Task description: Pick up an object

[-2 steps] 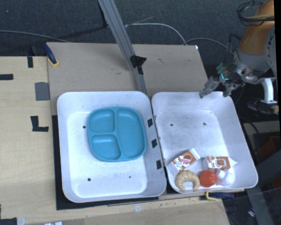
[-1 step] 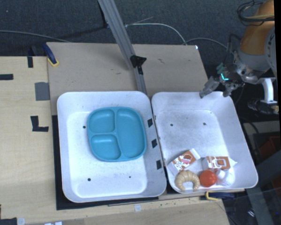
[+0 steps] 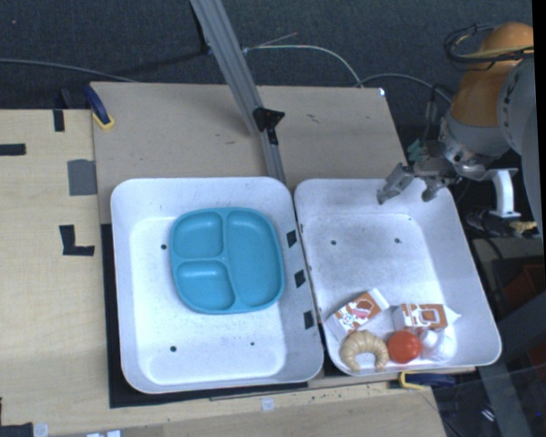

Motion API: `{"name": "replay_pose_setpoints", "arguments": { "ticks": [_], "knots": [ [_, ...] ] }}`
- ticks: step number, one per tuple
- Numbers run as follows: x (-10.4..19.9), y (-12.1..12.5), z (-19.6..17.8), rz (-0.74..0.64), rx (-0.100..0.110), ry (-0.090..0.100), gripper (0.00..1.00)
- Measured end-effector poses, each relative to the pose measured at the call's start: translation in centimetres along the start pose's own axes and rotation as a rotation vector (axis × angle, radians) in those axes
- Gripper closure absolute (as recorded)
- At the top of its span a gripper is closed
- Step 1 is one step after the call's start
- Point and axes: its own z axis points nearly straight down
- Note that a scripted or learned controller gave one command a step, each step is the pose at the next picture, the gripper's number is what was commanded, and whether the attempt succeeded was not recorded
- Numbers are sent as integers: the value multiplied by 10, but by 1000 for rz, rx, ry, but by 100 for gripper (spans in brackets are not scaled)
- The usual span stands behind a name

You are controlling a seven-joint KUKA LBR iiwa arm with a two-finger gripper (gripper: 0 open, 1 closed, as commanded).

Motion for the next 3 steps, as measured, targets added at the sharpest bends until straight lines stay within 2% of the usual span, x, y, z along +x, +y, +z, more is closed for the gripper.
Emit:
{"name": "replay_pose_setpoints", "arguments": {
  "ticks": [1, 2, 3],
  "knots": [
    [4, 2, 64, 0, 5, 2, 0],
    [5, 2, 76, 0, 1, 1, 0],
    [6, 3, 65, -2, 0, -1, 100]
  ]
}}
